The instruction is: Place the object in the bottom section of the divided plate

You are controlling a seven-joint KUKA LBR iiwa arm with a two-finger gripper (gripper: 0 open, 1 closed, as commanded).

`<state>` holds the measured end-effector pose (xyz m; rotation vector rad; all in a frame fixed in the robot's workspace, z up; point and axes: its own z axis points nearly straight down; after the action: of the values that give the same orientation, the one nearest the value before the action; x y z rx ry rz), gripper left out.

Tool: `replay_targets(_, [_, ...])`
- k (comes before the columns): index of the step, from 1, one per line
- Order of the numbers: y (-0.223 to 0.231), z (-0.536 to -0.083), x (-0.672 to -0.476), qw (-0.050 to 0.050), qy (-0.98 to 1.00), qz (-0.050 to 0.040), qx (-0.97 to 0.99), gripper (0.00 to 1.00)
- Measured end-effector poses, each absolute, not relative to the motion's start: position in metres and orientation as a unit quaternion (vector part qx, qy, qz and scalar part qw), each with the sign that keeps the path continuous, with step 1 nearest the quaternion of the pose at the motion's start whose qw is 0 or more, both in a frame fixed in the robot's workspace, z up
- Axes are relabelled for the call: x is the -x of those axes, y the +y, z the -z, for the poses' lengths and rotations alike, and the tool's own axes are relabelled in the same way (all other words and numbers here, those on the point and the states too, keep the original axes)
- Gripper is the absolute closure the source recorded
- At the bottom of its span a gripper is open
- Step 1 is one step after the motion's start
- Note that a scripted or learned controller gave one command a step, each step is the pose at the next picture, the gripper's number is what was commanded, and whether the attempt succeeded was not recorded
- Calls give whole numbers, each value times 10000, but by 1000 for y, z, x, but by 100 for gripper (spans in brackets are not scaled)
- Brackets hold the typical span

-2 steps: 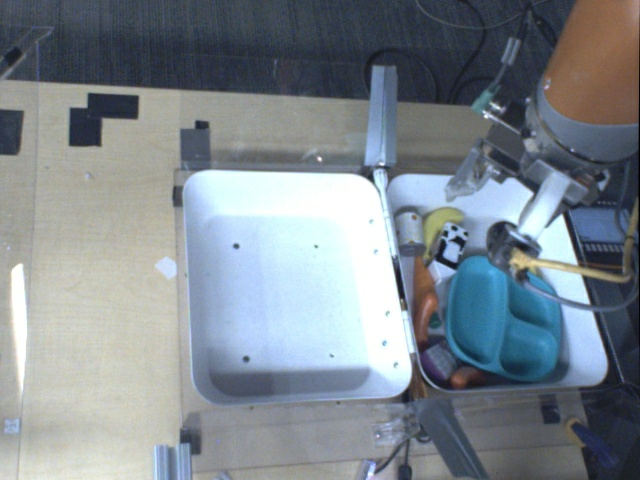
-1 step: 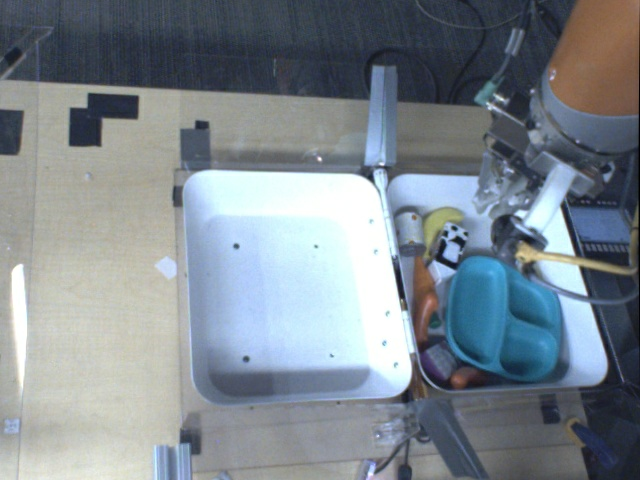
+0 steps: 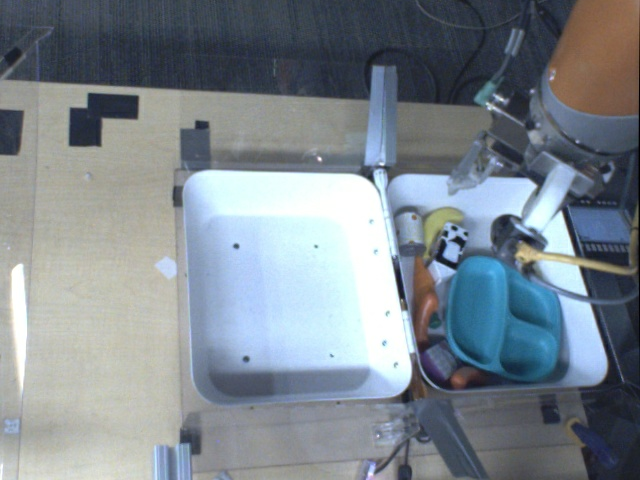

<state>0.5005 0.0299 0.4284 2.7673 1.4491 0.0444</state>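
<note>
Orange item (image 3: 427, 306) against divided plate (image 3: 500, 318); yellow ball (image 3: 441, 224) near.

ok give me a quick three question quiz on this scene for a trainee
1. True or false: the teal divided plate lies in the bin on the view's right.
2. What colour is the long thing lying just left of the plate? A green, B orange, C blue.
3. Fill in: the arm reaches in from the view's ____.
Key: 1 true; 2 B, the orange thing; 3 right.
</note>
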Motion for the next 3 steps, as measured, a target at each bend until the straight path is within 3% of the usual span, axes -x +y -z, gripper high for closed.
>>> replay_targets(1, [31, -440, -502, 102, 4678, -167, -8836, 100])
replay_targets(2, [31, -440, -502, 101, 4676, -165, -8837, 0])
replay_targets(3, [31, -451, -503, 116, 4715, -189, -8816, 100])
